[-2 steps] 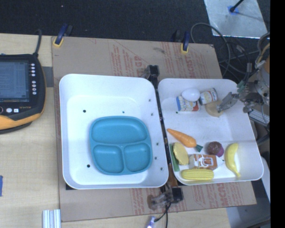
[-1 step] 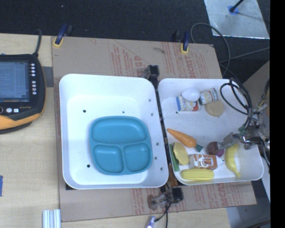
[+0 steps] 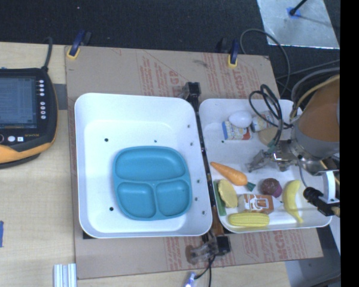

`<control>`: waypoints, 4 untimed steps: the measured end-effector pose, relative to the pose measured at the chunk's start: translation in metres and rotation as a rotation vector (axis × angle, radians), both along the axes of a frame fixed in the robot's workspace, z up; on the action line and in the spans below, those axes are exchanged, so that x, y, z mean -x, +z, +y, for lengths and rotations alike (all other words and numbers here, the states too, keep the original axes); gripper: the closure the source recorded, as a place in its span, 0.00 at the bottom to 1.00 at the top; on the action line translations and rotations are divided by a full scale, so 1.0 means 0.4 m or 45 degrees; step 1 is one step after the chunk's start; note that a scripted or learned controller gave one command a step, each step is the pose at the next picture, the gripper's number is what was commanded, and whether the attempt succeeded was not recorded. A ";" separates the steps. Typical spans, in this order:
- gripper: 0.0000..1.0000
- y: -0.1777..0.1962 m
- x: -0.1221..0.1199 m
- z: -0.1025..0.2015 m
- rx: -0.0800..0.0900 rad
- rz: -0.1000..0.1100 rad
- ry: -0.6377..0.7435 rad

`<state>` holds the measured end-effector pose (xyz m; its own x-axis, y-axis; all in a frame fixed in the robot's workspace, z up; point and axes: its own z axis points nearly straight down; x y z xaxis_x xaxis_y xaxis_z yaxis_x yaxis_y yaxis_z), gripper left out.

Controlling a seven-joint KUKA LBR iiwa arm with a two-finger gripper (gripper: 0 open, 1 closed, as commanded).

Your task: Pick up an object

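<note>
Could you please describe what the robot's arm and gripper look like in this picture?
The arm is bulky and rounded, with an orange-brown band over a grey section. Black cables loop off it over the right bin. The gripper is a small, angular piece of grey metal, seen blurred at this size.

Arm (image 3: 318,115) cut off at right edge, only orange band and wrist in frame. Gripper (image 3: 264,159) small, metallic, finger gap too fine to read. Right bin (image 3: 218,109) far corner hidden under wrist and cables (image 3: 269,103). Label on small bottle (image 3: 238,128) and on brown packet (image 3: 255,203) illegible. Handheld screen (image 3: 15,115) cropped at left edge, display text blurred.
</note>
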<state>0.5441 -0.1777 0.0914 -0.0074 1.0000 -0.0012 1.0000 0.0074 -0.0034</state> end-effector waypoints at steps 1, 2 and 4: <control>0.00 0.137 -0.275 -0.013 -0.001 -0.004 -0.004; 0.00 0.061 -0.100 0.036 -0.001 0.002 -0.005; 1.00 0.026 0.143 -0.039 0.000 0.002 0.002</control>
